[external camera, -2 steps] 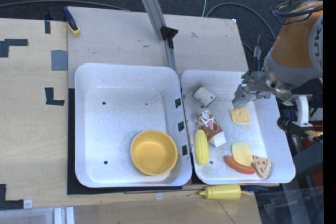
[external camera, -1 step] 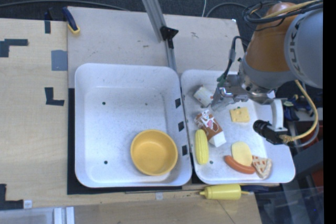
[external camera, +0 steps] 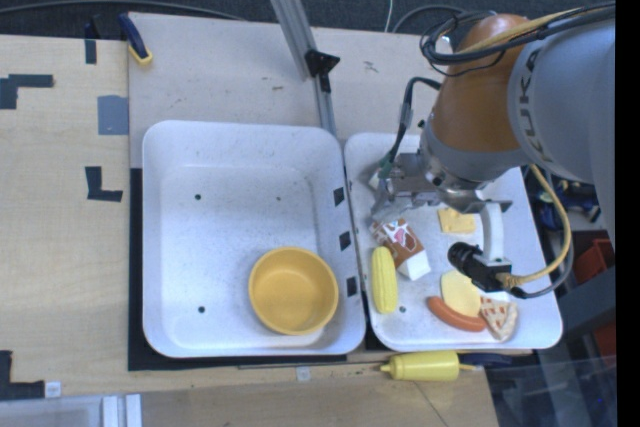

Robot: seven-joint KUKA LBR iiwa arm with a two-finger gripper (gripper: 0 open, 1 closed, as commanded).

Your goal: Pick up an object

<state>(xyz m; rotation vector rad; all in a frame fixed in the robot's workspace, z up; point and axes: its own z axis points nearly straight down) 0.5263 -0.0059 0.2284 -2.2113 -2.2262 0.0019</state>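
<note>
White "KUKA" lettering runs down the grey arm [external camera: 570,105].

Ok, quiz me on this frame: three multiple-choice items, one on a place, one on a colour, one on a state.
1. Where is the bowl?
A. left bin
B. right bin
C. on the bench

2. What colour is the corn?
A. green
B. yellow
C. white

3. How does the bottle lie?
A. upright in the right bin
B. on its side in the left bin
C. on its side outside the bins

Key: 1 A, it sits at the near right corner of the left bin. 2 B, it is yellow like the bowl. 3 C, it lies flat on the bench below the right bin.
</note>
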